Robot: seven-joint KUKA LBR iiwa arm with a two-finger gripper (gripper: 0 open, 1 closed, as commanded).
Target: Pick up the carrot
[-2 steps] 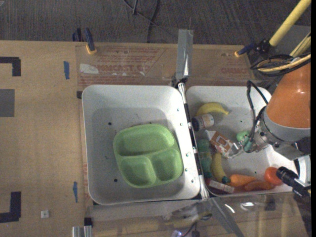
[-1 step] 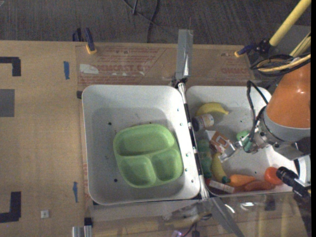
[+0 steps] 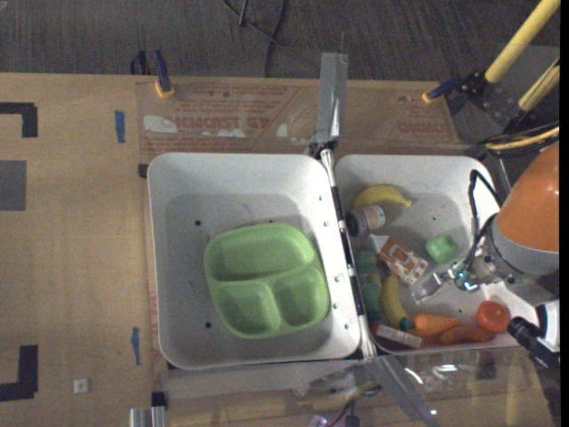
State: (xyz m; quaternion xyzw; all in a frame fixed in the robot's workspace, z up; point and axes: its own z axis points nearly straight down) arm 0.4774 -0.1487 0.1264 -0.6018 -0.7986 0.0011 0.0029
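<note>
Approach step: gripper [image 3: 452, 277] hovers mid right bin [image 3: 462, 169], above the carrot [image 3: 436, 324] at lower right. Finger state: cannot tell. Next: descend, straddle carrot.

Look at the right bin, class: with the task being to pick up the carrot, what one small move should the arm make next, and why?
Probably a short shift toward the bin's near wall, then a descent. The gripper hovers above the bin floor between the green cube and the orange ball, while the carrot lies just nearer the front edge of the right bin, beside a banana, so it is not yet over its target.
</note>
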